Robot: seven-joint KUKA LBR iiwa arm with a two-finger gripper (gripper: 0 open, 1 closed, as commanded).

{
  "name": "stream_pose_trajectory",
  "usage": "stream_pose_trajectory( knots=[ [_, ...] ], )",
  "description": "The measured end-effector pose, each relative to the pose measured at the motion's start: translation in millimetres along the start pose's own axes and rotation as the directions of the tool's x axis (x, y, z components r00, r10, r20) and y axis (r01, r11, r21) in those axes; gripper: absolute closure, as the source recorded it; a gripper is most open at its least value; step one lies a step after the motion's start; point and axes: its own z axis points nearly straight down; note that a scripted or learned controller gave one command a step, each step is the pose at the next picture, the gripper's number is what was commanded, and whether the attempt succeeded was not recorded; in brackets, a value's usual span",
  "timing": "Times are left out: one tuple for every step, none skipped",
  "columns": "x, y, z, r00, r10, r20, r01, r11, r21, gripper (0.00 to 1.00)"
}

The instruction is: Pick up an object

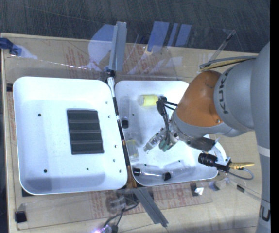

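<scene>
Pincer (163,143) low inside right bin (130,89), tips down among clutter; can't tell its state, metal parts blur together and nothing is clearly held. Arm (241,98) comes from the right and covers much of that bin, likely mid-reach for a pick. Nearest candidates: yellow cylinder (148,100) near the bin's far wall, clear tubes (154,171) along the near wall, small dark piece (125,124) by the divider. Left bin (32,89) holds a dark ribbed block (85,131) lying flat in the middle, well apart from the pincer. Counter (57,50) carries both bins. Writing: "KU" readable on the arm's grey casing, rest hidden.
</scene>
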Motion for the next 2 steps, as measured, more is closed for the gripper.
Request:
stream_pose_trajectory(
  knots=[
    [-32.1, -34.9, -179.2, 1.0, -0.003, 0.006, 0.003, 1.0, -0.004, 0.0],
    [-13.8, 0.9, 25.6, 0.996, -0.085, 0.002, 0.085, 0.996, -0.002, 0.0]
  ],
)
